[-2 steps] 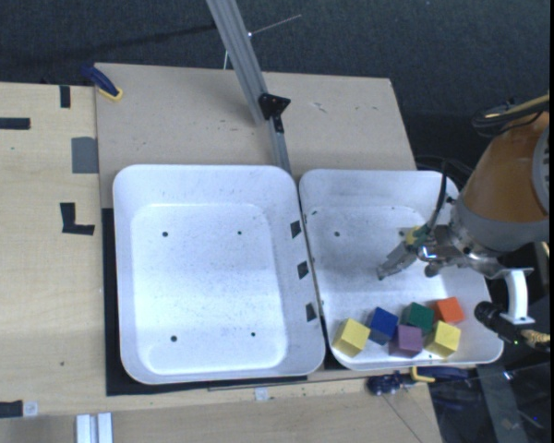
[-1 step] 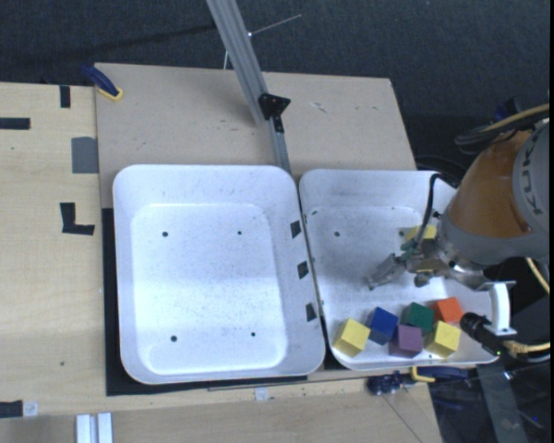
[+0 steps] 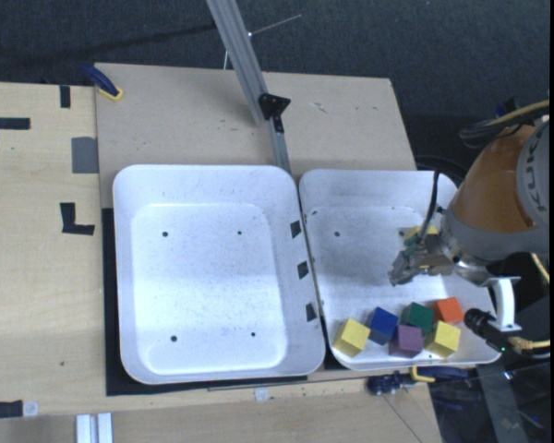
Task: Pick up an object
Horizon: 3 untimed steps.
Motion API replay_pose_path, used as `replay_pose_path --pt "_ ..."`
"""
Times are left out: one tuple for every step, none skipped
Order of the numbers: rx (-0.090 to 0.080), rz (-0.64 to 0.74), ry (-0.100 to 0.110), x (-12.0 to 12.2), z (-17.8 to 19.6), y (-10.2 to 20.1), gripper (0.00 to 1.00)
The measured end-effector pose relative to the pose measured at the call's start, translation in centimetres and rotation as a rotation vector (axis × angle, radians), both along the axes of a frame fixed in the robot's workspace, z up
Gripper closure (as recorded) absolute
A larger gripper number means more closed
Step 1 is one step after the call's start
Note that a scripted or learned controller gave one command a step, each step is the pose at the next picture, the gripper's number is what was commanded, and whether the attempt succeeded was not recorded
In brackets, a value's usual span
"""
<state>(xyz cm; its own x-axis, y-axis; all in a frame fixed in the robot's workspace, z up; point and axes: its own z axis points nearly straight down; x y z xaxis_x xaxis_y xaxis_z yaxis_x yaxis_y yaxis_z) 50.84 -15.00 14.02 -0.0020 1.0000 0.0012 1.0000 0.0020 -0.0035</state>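
Observation:
Several small blocks lie along the near edge of the right bin [image 3: 351, 201]: a yellow block [image 3: 353, 336], a blue block [image 3: 382, 325], a purple block [image 3: 408, 339], a green block [image 3: 417, 317], an orange block [image 3: 449, 310] and a second yellow block [image 3: 446, 338]. My gripper [image 3: 408, 269] hangs over the right half of that bin, just above and behind the blocks. A small yellow-green thing [image 3: 415, 237] peeks out beside the wrist. The gripper's dark body hides its tips.
The left bin [image 3: 143, 192] stands beside the right one on the wooden bench. A slanted metal bar [image 3: 240, 44] runs down to the gap between the bins. The arm's orange band [image 3: 494, 187] fills the right side.

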Motion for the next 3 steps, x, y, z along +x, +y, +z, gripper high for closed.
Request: replay_pose_path --pt "-0.002 0.0 -0.006 0.1 4.2 0.1 1.0" --pt "-0.003 0.0 -0.009 0.0 10.4 0.3 1.0" --pt "-0.003 0.0 -0.008 0.1 15.5 0.3 1.0"
